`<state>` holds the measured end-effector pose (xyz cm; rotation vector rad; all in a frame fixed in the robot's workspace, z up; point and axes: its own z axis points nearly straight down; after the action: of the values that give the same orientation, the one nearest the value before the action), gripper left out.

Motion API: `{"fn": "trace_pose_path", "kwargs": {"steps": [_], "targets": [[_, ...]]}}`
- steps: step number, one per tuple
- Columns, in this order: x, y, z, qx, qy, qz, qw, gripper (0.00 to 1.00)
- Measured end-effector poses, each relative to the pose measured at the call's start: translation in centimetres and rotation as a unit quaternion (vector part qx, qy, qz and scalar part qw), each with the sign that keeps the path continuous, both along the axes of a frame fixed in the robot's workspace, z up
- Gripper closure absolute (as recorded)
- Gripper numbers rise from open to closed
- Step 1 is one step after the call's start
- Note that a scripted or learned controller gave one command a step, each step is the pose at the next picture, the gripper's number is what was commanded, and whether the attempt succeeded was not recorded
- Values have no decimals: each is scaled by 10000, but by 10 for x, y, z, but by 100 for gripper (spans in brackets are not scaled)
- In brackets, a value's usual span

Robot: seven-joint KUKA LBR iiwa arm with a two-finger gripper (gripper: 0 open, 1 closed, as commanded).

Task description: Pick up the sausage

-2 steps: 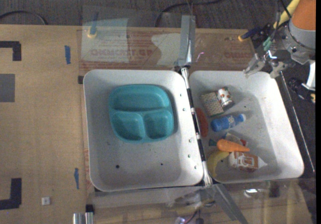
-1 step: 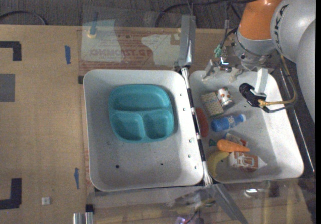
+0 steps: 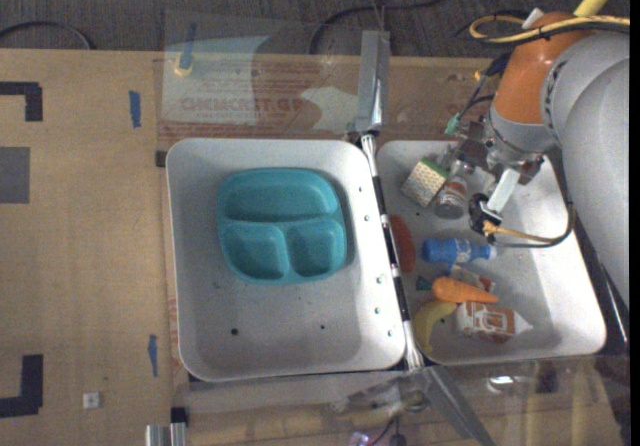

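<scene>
The gripper (image 3: 462,180) sits right over a can (image 3: 451,199) and a box (image 3: 425,182), and I cannot tell whether it is spread or closed. Dropping from here would likely catch one of those two instead of the target. The sausage (image 3: 402,242) lies apart from the gripper, to its lower left in the view, flat against the bin wall (image 3: 385,234). A bottle (image 3: 455,252) lies between them, so a crowded grasp could slip off.
</scene>
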<state>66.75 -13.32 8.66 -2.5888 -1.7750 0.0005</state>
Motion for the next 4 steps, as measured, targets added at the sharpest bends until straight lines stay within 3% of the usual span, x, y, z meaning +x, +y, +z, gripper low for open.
{"fn": "trace_pose_path", "kwargs": {"steps": [1,2,3,4], "targets": [[0,-70,0,44,40,-403,9992,0],[-41,-47,16,-5,-4,489,9988,0],[0,12,17,-18,-29,1451,9894,0],[-81,29,2,-28,-67,1894,9819,0]]}}
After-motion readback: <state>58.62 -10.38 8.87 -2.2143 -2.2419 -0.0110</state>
